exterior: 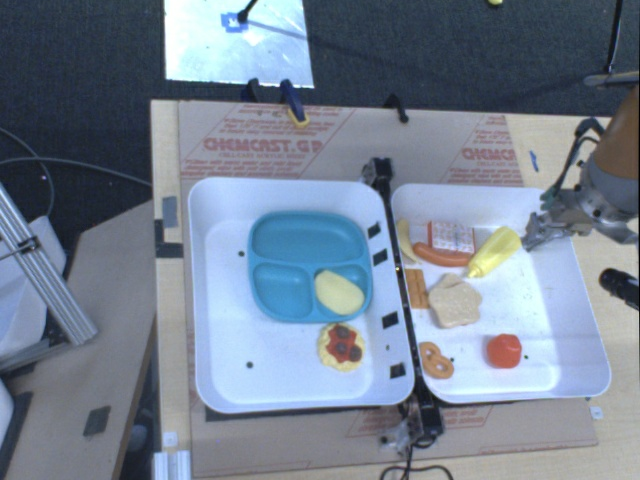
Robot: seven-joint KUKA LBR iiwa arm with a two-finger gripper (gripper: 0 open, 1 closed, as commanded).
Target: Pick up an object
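Note:
The right bin [588, 340] holds a yellow squeeze bottle [495, 252] lying on its side, a sausage [440, 256], a red-and-white checked square [451, 236], a bread slice [455, 305], a pretzel [436, 360] and a red block [504, 350]. My gripper [541, 230] hangs low at the bin's upper right, just to the right of the bottle's end. Nothing is seen held in it. The arm's grey wrist blocks a clear look at the tips.
The left bin [225, 368] carries a blue compartment tray [290, 258] with a yellow lump [339, 291] in its lower right section, and a small pizza [342, 345] below it. A black divider [392, 268] runs between the bins. A small orange cracker [416, 288] lies by it.

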